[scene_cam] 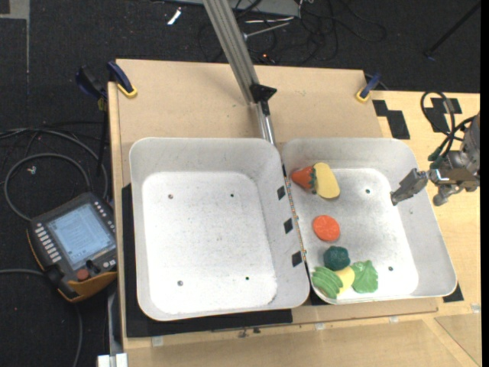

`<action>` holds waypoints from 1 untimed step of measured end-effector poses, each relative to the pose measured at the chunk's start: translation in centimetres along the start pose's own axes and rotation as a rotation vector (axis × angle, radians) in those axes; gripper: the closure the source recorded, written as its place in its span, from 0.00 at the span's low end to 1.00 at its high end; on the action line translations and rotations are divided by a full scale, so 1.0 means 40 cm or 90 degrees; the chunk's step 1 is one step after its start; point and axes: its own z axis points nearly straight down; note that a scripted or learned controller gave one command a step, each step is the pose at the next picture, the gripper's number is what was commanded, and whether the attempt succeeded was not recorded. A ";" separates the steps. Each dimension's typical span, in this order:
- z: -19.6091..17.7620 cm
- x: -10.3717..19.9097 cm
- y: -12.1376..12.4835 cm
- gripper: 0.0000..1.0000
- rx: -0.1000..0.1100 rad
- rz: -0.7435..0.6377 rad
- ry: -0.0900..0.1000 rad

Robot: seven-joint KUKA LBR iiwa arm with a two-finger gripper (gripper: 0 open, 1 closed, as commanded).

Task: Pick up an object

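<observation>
— Several toys sit in the right bin (428, 228): a yellow piece (327, 180) touching a red one (304, 177) near the divider, an orange disc (326, 227) alone mid-bin, and a dark green lump (335, 257) crowded against light green pieces (348, 280) at the front wall.

— And the gripper (425, 189)?

— Released, fingers spread, nothing between them, over the bin's right rim; though at this slant its height is hard to judge.

— Best pick?

— Probably the orange disc: bare floor all round it. The clustered ones risk a finger landing on a neighbour or the wall.

— Room?

— Open floor between gripper and disc; the left bin (153, 205) stays out of the way.
</observation>
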 end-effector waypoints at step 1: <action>-0.005 0.000 0.002 0.00 -0.003 0.000 -0.001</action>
